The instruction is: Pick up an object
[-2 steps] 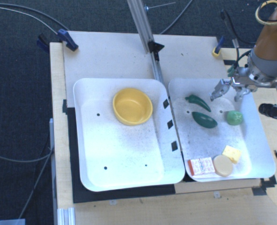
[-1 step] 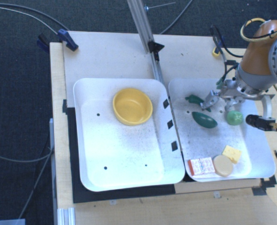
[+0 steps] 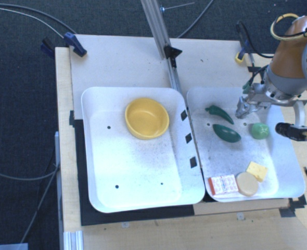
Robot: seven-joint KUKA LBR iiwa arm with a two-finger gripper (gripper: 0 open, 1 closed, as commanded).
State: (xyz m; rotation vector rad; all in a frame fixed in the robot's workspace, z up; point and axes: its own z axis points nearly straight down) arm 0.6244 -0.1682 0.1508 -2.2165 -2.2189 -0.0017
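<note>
My gripper (image 3: 243,110) hangs over the back of the right bin (image 3: 283,184), its tips just right of a dark green pepper (image 3: 219,113) and above-left of a pale green ball (image 3: 259,130). A dark green oval piece (image 3: 226,134) lies a little nearer the front. At the bin's front sit a yellow wedge (image 3: 256,170), a tan round disc (image 3: 246,184) and a small red-and-white box (image 3: 223,184). Nothing shows between the fingers.
The left bin (image 3: 117,191) holds a yellow bowl (image 3: 146,118) near its back. A metal pole (image 3: 156,20) slants down to the divider between the bins. A blue clamp (image 3: 74,43) grips the bench's far left corner.
</note>
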